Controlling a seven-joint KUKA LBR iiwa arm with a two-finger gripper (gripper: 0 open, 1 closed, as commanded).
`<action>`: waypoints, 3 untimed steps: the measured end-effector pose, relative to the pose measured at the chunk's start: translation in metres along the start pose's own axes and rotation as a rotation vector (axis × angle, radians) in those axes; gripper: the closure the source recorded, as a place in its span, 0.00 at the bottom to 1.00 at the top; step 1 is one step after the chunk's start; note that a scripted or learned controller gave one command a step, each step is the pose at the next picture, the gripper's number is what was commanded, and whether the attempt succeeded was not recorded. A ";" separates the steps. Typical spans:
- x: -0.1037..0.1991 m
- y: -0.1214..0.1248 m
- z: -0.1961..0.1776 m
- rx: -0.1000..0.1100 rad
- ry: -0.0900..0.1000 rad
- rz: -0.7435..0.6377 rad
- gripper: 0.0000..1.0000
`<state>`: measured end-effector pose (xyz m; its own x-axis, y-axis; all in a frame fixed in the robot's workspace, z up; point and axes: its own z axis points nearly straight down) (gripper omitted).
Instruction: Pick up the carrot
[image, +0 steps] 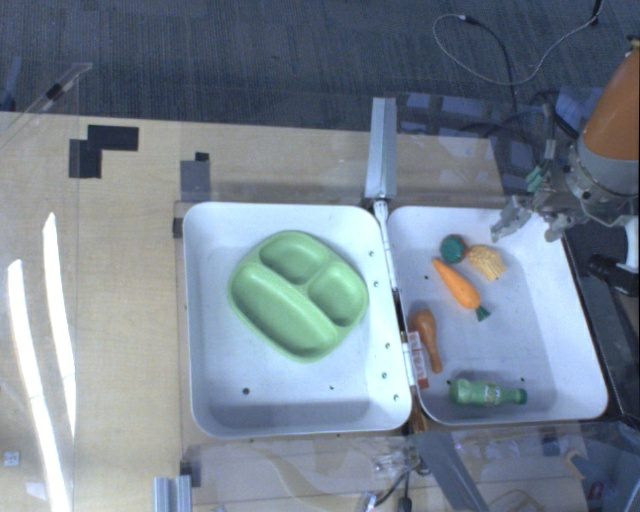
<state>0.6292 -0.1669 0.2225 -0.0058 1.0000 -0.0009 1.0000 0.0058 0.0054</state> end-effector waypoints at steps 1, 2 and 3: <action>0.054 0.011 0.113 0.004 0.001 -0.102 0.00; 0.055 0.014 0.100 -0.004 0.001 -0.103 1.00; 0.119 -0.016 -0.003 -0.002 0.001 0.032 1.00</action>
<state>0.6124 -0.0480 0.2248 0.0261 0.9997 0.0004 0.9996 -0.0261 0.0076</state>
